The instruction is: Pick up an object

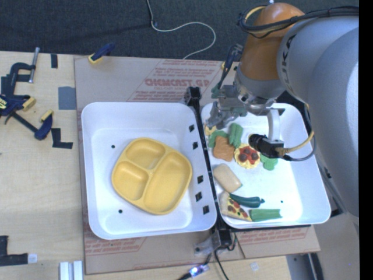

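Observation:
The right bin holds several toy foods: an orange-brown piece, a green vegetable, a small round pizza, a beige bread roll, a dark green pepper, a pizza slice and a green pod. My gripper hangs over the bin's upper left part, just above the green vegetable and the orange-brown piece. I see nothing held in it.
The left bin holds a yellow divided plate. A black divider runs between the bins. Clamps lie on the bench at the far left. A cable loops behind the bins.

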`<state>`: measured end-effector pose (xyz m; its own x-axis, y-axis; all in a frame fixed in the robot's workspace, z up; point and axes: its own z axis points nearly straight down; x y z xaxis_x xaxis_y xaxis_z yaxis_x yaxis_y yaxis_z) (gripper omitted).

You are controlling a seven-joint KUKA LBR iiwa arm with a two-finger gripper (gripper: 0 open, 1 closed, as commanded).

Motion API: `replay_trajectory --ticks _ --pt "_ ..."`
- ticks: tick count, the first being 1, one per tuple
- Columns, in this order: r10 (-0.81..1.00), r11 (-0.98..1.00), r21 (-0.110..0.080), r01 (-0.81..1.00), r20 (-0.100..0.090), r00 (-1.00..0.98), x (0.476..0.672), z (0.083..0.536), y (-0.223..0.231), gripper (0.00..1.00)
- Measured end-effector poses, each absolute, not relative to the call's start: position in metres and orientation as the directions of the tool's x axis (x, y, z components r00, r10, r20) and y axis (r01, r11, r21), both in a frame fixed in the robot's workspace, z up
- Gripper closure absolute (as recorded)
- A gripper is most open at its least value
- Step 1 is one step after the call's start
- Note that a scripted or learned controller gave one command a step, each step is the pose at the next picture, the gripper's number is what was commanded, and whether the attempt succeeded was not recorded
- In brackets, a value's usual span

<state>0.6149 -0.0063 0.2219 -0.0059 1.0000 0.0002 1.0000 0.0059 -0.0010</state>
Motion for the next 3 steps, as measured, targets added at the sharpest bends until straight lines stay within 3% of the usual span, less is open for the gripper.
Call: replay_trajectory --ticks 1,3 --pt "1.000 0.004 -0.001 1.000 0.001 -0.004 0.614 0.234 0.021 1.00" --pt "1.000 0.000 -0.002 1.000 -0.002 0.000 0.614 0.223 0.008 1.00"
